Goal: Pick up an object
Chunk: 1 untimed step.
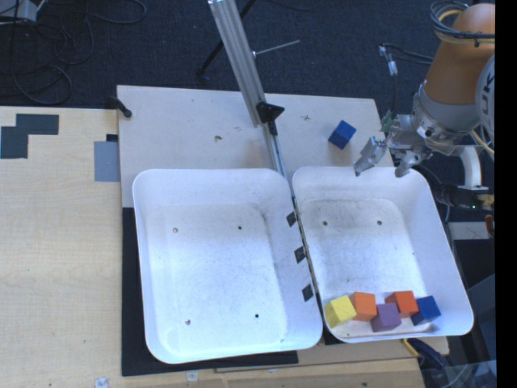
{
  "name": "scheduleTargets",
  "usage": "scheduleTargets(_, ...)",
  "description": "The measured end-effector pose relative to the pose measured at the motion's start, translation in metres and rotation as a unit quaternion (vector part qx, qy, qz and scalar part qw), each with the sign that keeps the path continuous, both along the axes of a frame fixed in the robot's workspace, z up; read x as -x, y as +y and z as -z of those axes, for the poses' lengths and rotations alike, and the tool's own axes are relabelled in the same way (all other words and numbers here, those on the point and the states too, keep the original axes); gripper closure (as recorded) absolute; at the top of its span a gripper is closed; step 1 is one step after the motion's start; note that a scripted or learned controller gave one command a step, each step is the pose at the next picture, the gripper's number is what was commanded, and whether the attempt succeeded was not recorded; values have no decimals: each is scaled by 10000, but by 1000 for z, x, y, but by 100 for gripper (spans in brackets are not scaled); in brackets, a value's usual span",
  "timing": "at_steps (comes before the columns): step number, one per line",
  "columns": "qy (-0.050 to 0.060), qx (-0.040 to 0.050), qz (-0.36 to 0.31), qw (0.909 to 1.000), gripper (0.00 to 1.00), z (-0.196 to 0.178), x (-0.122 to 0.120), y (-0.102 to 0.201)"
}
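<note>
Pincer (384, 159) is hovering over the far rim of the right bin (440, 217), at about 1 o'clock from that bin's centre; its two fingers are standing apart, released, nothing between them. A blue cube (342, 134) is lying on the table (186, 124) outside the bins, just beyond the pincer at 10 o'clock. Five blocks are crowding the right bin's near edge: yellow block (341, 309), orange block (365, 305), purple block (386, 316), second orange block (402, 301), blue block (426, 308). The left bin (145, 217) is lying just beside it.
</note>
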<state>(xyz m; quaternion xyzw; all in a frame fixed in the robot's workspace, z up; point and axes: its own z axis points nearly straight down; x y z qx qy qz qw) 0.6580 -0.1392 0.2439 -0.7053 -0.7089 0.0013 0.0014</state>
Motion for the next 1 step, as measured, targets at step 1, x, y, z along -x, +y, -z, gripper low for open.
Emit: scheduleTargets(1, 33, -6, 27, 10000, 0, 107, -8, -11)
